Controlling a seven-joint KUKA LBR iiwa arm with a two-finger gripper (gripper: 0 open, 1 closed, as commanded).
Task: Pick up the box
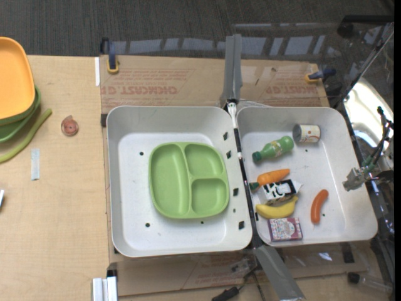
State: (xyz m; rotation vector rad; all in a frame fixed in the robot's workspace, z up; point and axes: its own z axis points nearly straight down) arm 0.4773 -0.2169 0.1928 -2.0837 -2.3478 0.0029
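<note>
Pink box [285, 229] at six o'clock in the right bin [335, 227], touching a banana [276, 209] above it, arm's jaws hard to tell, green plate [189, 180] in the left bin [125, 168].

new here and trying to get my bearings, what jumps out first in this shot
The big green divided plate in the left bin draws the eye first. Next comes the cluster of toy food in the right bin: a green bottle, a carrot, a banana and, nearest the front, the small pink box. The gripper sits at that bin's right edge.
</note>
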